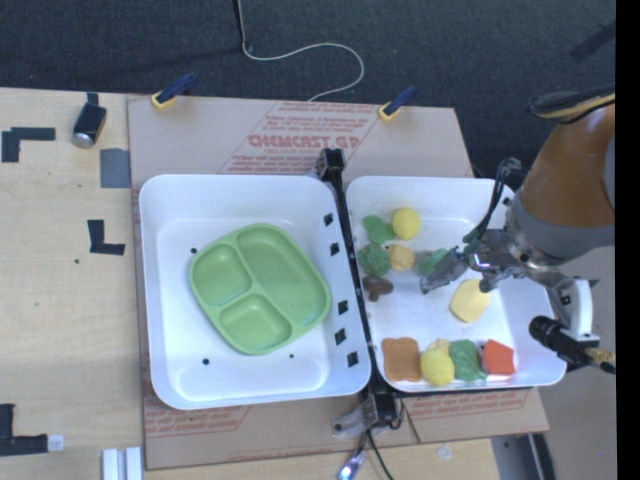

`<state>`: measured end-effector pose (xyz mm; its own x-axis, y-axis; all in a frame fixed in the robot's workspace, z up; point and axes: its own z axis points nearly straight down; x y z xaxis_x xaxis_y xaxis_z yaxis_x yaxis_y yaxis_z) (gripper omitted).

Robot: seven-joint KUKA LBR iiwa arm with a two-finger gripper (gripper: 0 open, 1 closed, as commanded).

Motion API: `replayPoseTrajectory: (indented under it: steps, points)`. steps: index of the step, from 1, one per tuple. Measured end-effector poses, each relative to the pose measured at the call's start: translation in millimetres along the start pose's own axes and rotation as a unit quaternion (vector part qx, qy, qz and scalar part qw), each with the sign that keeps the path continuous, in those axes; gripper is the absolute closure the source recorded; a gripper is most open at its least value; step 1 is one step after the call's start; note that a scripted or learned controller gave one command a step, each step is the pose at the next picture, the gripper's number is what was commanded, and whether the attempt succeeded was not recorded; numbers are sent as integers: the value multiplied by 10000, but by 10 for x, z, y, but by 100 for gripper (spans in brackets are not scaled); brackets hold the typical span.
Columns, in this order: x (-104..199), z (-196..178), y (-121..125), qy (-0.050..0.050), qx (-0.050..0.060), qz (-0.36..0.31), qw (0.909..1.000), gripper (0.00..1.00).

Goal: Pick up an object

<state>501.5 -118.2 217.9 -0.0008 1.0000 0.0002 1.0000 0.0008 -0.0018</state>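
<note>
So the arm (570, 188) comes in from 3 o'clock and its gripper (447, 271) sits low over the middle of the right bin (520, 378). Honestly can't tell how far the jaws are open, or whether they've got anything, it's just a dark blur there. A green bit (433, 261) is right at the tip, at about 10 o'clock from it. A pale yellow piece (468, 301) lies just beside the gripper at 4 o'clock. Further off at 10 o'clock there's a yellow ball (406, 222) with leafy greens (377, 245) next to it. Along the 6 o'clock wall: toast (401, 359), lemon (437, 365), a green chunk (466, 359), an orange-red block (498, 358). The left bin (165, 268) holds a green divided plate (259, 287).
</note>
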Motion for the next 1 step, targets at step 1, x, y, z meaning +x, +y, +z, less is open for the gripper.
replayPoseTrajectory:
  steps: [1]
  points:
    - [30,1390,-194,-3,10,9,10000,0]
